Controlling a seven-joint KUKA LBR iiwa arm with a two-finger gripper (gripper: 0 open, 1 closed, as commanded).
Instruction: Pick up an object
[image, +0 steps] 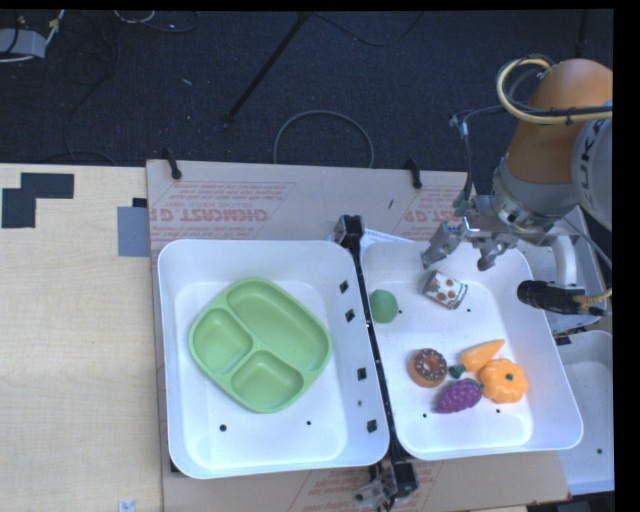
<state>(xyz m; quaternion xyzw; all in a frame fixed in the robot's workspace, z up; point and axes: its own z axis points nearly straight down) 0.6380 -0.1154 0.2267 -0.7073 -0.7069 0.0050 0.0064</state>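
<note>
end effector: the two-finger grey metal end effector (466, 246) hangs over the far part of the right bin, its fingers spread apart and released, with nothing between them.
arm: the grey arm with the orange band (556, 110) reaches in from the right and stands high over the bin's far right corner, likely so the fingers can drop straight down onto a toy.
nearest candidate: a small white block-shaped toy with red and brown markings (446, 290) lies tilted on the bin floor just near of the open fingers, apart from them; by my judgement it is the thing aimed at.
other candidates: a green ball (384, 305) sits against the left wall of the right bin; a brown sprinkled toy doughnut (428, 367), an orange toy carrot (481, 354), an orange toy pumpkin (503, 380) and a purple toy grape bunch (458, 396) crowd together toward the near side, some touching.
why that choice: the white block stands clear of its neighbours, so fingers can close on it without bumping anything.
right bin: shallow white plastic bin (545, 435) that holds all the toys.
left bin: shallow white plastic bin (190, 450) bearing a light green three-compartment plate (260, 343), lying flat.
tabletop: pale wood tabletop (70, 340), with cardboard under the bins.
task state: nothing lifted yet.
</note>
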